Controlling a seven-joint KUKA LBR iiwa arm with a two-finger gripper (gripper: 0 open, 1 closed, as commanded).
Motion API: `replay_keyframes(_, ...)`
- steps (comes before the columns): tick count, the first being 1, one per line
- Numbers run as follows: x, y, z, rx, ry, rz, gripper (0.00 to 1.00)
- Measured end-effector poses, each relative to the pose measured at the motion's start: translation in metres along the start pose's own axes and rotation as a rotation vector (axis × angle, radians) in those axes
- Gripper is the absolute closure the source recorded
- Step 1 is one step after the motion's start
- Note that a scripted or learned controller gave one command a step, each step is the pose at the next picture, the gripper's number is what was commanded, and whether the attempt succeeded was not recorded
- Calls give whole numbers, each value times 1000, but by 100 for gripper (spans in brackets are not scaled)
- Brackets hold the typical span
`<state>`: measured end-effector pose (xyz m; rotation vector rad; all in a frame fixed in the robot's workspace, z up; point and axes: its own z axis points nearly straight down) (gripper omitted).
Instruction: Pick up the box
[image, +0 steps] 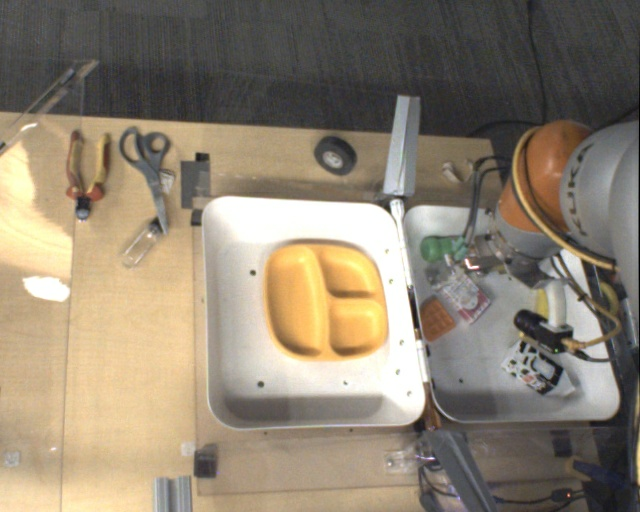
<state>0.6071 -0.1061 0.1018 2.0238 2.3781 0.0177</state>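
Pliers (84, 175) and scissors (150, 170) lie on the bench's left. A yellow tray (326, 298) sits in the left bin (230, 390). In the right bin (600, 400), the arm (570, 190) covers the gripper, its state unclear. The box (437, 319), small and orange, lies near the bin's left wall.

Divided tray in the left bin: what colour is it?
Yellow-orange tray, seen clearly in the camera view.

Yellow divided tray (326, 299) in left bin (240, 380), scissors (150, 165), pliers (86, 172), tape roll (335, 154) on bench
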Motion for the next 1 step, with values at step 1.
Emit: replay_keyframes(1, 51, 0, -101, 13, 5, 84, 100)
